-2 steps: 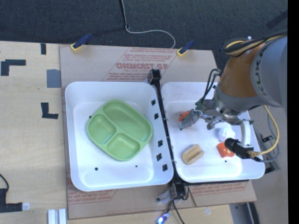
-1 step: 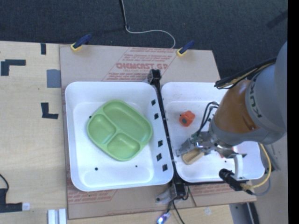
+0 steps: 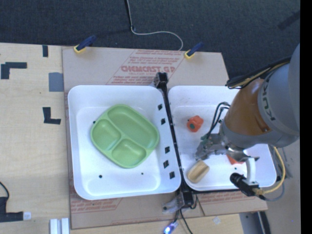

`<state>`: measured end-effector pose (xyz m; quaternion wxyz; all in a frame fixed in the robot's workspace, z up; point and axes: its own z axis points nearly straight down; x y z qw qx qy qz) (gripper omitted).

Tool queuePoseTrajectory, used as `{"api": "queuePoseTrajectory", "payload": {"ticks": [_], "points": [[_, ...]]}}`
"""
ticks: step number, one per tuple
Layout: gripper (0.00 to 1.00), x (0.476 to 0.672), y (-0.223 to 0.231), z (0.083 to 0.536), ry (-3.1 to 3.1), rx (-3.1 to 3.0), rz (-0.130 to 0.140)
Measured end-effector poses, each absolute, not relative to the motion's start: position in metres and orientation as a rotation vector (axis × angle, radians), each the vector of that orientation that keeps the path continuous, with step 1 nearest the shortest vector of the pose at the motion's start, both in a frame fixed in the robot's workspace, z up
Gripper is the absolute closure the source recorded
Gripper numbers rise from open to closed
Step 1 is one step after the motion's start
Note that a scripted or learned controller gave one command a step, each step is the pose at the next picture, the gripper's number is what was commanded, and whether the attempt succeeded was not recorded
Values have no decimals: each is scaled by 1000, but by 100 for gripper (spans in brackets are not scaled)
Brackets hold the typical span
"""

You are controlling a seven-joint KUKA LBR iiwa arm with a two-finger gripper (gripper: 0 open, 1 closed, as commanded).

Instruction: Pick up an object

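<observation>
Cardboard-lined bench, two glossy white bins: left bin holds a green, three-compartment plate. Right bin: orange cap-shaped piece at 10 o'clock, tan rounded block at 7. Gripper hangs just above the block; finger state cannot be told.

Tan block and small orange piece in right bin

The grey arm enters from the right, its orange band sitting just above the wrist. It angles down and to the left, ending in the gripper, which is low and pointing toward the lower left.
</observation>
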<state>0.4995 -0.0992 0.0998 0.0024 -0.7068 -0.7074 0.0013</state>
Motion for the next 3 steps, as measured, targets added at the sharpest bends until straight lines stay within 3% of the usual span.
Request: {"api": "queuePoseTrajectory", "payload": {"ticks": [1,2,3], "points": [[100,486,-23,189,-2232,-2212,-9],[100,484,43,293,-2236,-2212,-12],[100,485,39,414,-2231,-2223,-17]]}}
